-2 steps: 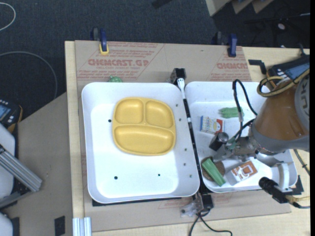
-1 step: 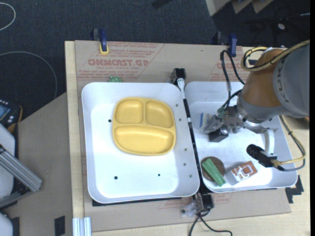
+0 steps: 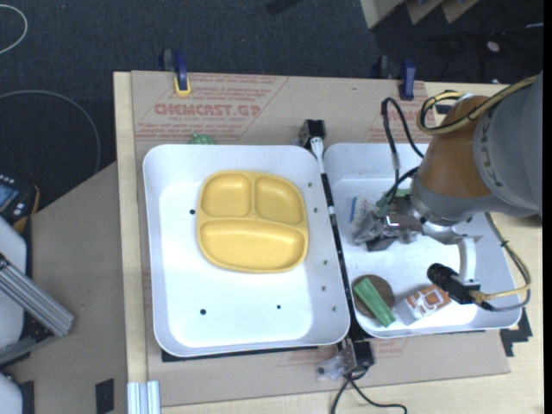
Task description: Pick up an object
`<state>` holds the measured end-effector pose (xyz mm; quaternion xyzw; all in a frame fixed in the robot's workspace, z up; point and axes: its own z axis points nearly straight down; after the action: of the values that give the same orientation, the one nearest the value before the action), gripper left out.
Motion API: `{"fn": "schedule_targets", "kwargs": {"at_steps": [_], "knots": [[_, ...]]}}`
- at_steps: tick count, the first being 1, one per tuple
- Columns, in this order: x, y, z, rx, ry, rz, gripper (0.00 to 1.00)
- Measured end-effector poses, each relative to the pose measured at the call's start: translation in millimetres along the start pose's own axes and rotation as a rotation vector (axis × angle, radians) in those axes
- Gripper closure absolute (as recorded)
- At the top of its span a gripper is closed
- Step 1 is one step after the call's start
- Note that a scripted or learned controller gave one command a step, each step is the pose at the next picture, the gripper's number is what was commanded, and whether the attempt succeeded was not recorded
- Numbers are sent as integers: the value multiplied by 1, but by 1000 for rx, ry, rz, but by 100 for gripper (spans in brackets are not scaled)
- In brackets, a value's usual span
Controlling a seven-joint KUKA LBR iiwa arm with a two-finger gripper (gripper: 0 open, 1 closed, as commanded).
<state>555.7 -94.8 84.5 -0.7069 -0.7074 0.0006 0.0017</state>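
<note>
Two bins: left bin (image 3: 164, 257) has one yellow divided plate (image 3: 253, 221); right bin (image 3: 362, 164) has one green block (image 3: 376, 300), one orange-white packet (image 3: 425, 301)
Jaws: gripper (image 3: 373, 228) low in right bin, can't tell the gap
Worktop: cardboard sheet (image 3: 216, 102), dark carpet (image 3: 86, 24)

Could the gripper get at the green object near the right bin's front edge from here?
Probably yes: the green object lies uncovered on a brown disc, and the gripper hangs just behind it with nothing between.
</note>
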Motion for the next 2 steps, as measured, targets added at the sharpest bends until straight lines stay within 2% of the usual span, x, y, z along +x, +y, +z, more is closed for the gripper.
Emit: {"fn": "schedule_targets", "kwargs": {"at_steps": [1, 2], "knots": [[0, 1, -11, -3, -1, 1, 100], [58, 5, -103, -6, -2, -2, 100]]}}
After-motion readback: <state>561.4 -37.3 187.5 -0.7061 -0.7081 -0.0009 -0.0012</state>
